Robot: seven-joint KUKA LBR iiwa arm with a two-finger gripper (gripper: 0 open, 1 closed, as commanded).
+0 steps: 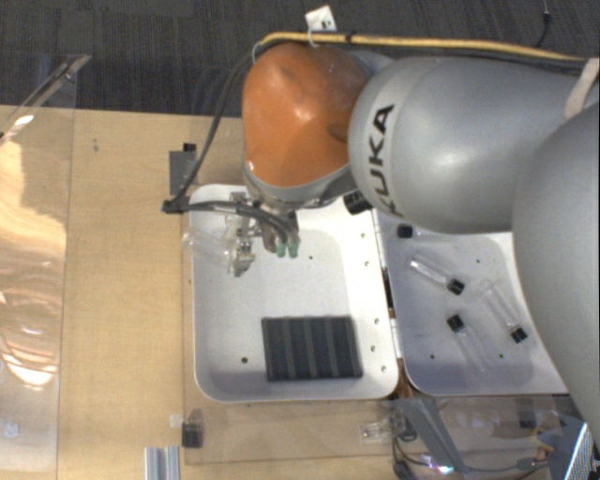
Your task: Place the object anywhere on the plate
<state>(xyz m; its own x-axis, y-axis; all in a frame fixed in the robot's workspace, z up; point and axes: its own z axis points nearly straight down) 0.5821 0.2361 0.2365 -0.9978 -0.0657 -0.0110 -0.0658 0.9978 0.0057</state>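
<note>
Hanging over the upper part of the left bin [211, 375], the pincer [258, 239] sits below the orange band [291, 112] of the arm [450, 141]. Whether anything is clamped in it cannot be told, since its metal parts and green-tipped ends are too tangled in this view. Just to its left, at the bin's upper left corner, lies something clear and glassy [211, 239], too faint to identify; it may be the object to move, but that is uncertain.

On the grey arm casing, the letters "KUKA" [382, 159] read sideways in black. A small white tag [322, 19] is tied to the yellow cable [450, 42] running along the top of the arm; no writing on it is readable.

Lower in the left bin rests a dark ribbed rectangular plate [311, 348], lying flat and well apart from the pincer.

The right bin [422, 370] holds several clear tubes with black caps [441, 274], scattered at angles and partly covered by the arm.

Both bins stand side by side on a pale wooden surface [103, 281].
</note>
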